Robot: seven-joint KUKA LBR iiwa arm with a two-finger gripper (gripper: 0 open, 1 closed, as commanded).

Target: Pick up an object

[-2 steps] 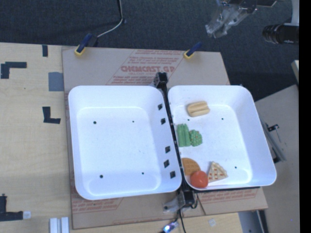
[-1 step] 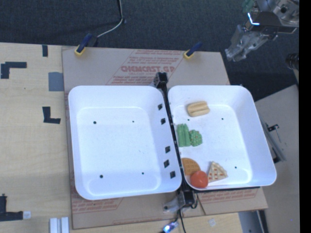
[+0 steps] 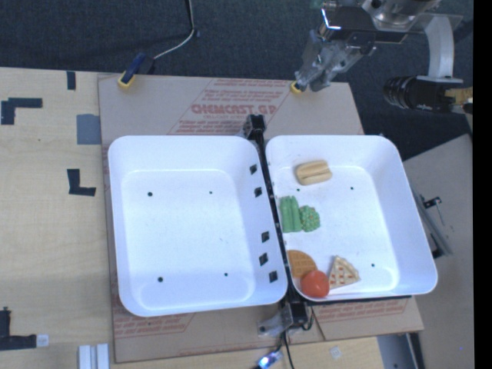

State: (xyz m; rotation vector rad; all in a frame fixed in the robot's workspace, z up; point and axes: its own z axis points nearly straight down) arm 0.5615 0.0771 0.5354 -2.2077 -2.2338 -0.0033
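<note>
The right bin [image 3: 396,177] holds several toy foods. A tan bread roll [image 3: 313,172] lies near its back left. A green leafy piece [image 3: 297,215] rests by the left wall. At the front sit an orange round piece [image 3: 300,262], a red tomato [image 3: 314,284] and a tan wedge slice [image 3: 344,272], close together. My gripper [image 3: 314,76] hangs high beyond the bin's back rim, over the cardboard edge, well away from every object. It looks open, with nothing between its fingers.
The left bin [image 3: 123,206] stands beside the right one, joined by a black clip strip [image 3: 264,206]. Both rest on a cardboard sheet [image 3: 223,106]. A black cable with a yellow clamp [image 3: 132,71] lies at the back left.
</note>
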